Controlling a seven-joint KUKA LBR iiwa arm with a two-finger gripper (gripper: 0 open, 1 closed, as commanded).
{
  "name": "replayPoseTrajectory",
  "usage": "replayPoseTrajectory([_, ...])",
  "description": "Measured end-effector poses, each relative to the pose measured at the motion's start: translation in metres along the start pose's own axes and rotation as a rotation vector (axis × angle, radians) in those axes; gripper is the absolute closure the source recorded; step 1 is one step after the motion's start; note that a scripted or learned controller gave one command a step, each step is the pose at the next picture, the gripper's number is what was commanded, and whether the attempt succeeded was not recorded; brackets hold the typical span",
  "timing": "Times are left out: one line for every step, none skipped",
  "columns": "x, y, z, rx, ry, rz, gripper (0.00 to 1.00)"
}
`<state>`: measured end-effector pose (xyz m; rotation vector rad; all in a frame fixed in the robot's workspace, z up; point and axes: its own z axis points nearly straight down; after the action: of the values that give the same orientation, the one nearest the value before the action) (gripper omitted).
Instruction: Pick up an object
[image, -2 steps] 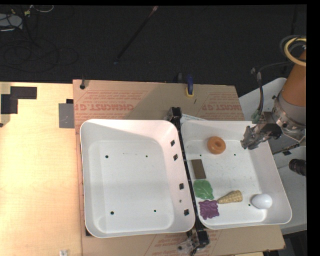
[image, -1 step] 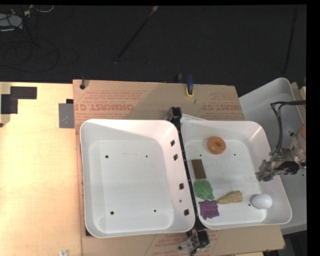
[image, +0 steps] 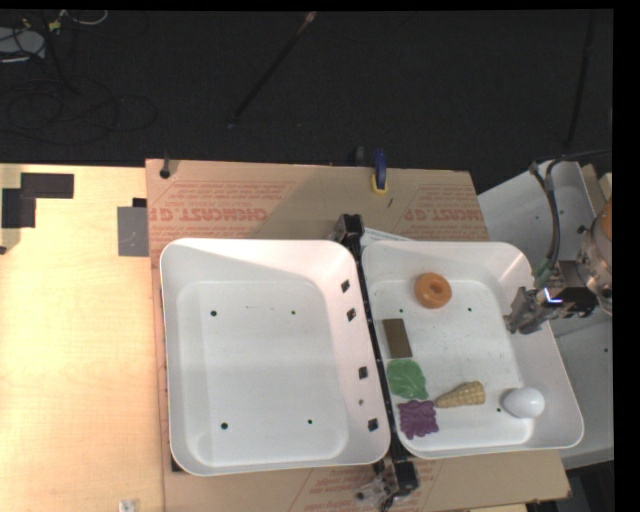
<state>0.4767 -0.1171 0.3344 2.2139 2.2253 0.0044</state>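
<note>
Two shallow white bins side by side on cardboard over bench. Left bin (image: 190, 300) bare inside apart from small dark holes. Right bin (image: 500, 262) holding six items: orange ring-shaped piece (image: 433, 290) toward 12 o'clock of bin floor; brown flat rectangular piece (image: 397, 337) toward 9 o'clock, near divider wall; green leafy piece (image: 407, 378) just below it, at about 8 o'clock; purple lumpy piece (image: 418, 418) at 7 o'clock, just beside green one; tan cone (image: 460, 394) at 6 o'clock, lying on its side, tip pointing toward 9; white egg-like piece (image: 522, 402) at 5 o'clock near bin wall. Gripper (image: 522, 312) at 3 o'clock edge of right bin, over rim, well apart from all items. Finger opening: cannot tell, too dark and small. Nothing visible in its grasp.
</note>
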Motion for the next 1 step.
replayPoseTrajectory([-0.0285,0.0048,0.1959,0.017,0.003,0.007,1.00])
